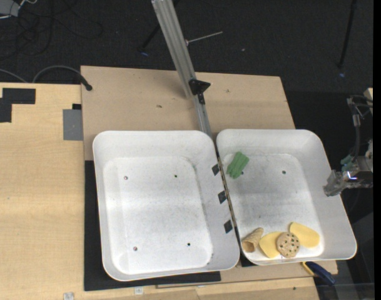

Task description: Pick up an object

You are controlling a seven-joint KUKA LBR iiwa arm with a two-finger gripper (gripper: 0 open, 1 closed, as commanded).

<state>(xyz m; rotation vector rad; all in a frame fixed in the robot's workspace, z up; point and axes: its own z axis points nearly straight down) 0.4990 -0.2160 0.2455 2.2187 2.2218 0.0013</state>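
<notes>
The right bin [315, 149] holds a green block [238, 165] near its left wall. Along its front edge lie a tan cone-shaped piece [253, 237], a round brown cookie with holes [288, 244] on a yellow disc [269, 245], and another yellow piece [304, 234]. My gripper [338, 184] hangs at the right rim of the right bin, well away from all the objects. Nothing shows between its fingers.
The left bin [115, 152] sits beside the right one, joined by black clips [222, 197]. A slanted metal rail [177, 49] rises behind the bins. A pale wooden table [34, 186] lies to the left.
</notes>
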